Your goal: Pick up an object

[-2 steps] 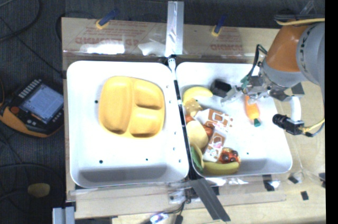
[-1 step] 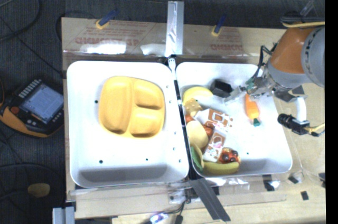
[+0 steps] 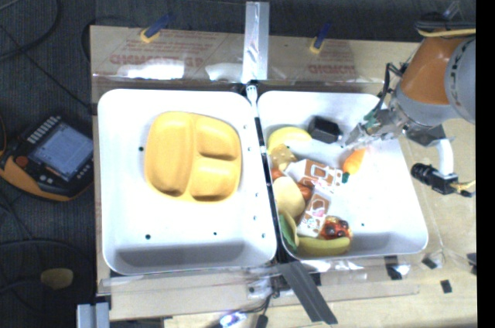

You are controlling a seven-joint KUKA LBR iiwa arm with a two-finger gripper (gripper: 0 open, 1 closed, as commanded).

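The arm (image 3: 437, 83) is reaching in over the far right corner of the right bin (image 3: 387, 222), its gripper (image 3: 373, 125) hanging low just above the bin floor near the far wall. Whether the gripper is gripping anything cannot be told; the tip is small and blurred against the white plastic.

Progress: judging by how things lie, the pick is not yet done. Nothing is visibly lifted clear of the bin. The nearest candidate, a small orange carrot-like toy (image 3: 353, 161), is lying on the bin floor just beside and slightly nearer than the gripper tip; contact between them cannot be confirmed. A black block (image 3: 324, 128) is sitting close to the far wall, just to the side of the gripper. The remaining items are crowding the bin's left wall: a yellow lemon-like piece (image 3: 288, 138), printed cards (image 3: 321, 178), a pale rounded fruit (image 3: 288, 195), and a banana (image 3: 323, 245) at the near edge with a small red piece on it.

The left bin (image 3: 124, 241) is holding a yellow divided tray (image 3: 192, 156), lying near its centre.

Hard to make out: the items along the left wall are overlapping, so their exact number is uncertain.
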